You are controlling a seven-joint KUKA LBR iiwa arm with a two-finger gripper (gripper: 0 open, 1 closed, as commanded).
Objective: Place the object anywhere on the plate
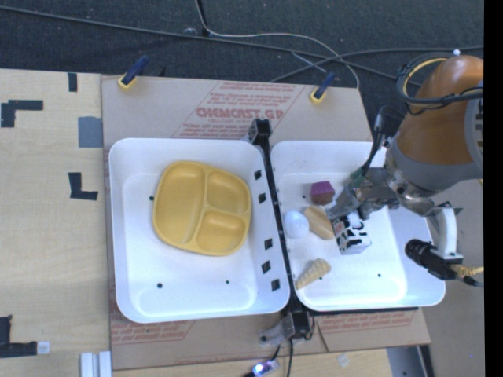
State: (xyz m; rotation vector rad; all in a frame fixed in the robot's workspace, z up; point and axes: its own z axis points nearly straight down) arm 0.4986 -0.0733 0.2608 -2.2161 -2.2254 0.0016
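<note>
Camera view: gripper [350,230], finger state I cannot tell, hovers over right bin [393,289] toys; picking stage, yellow plate [203,208] waits bare.

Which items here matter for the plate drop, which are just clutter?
Job:
plate, yellow, in the left bin
tool, low over the right bin; which object it is after, cannot tell

Lying about:
purple block
white ball
tan piece
cone
clamps
cables

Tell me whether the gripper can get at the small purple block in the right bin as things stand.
Probably yes. The small purple block lies uncovered on the white bin floor, just left of the gripper, with nothing between them.
</note>
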